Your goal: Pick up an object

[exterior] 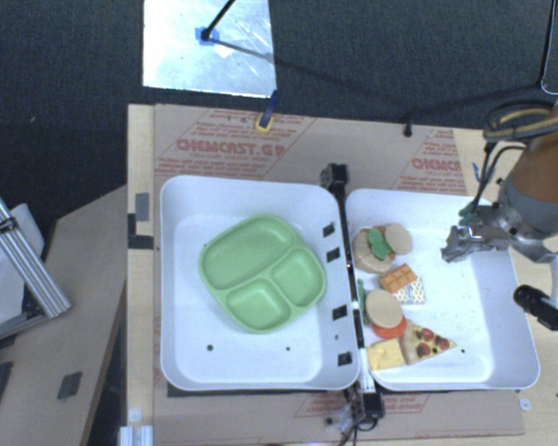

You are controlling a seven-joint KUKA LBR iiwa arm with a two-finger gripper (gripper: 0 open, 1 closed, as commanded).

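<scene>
Toy food is lying along the left side of the right bin (493, 362): a sandwich (380, 246) at the top, a cracker (401, 280) below it, then a burger (386, 312), a cheese wedge (386, 355) and a pizza slice (427, 342). I am hanging my end effector (461, 240) over the upper right part of that bin, well apart from the food; whether it is clenched or released, I cannot tell. A green divided plate (262, 273) is sitting in the left bin (179, 351) on the desk (76, 284).
</scene>
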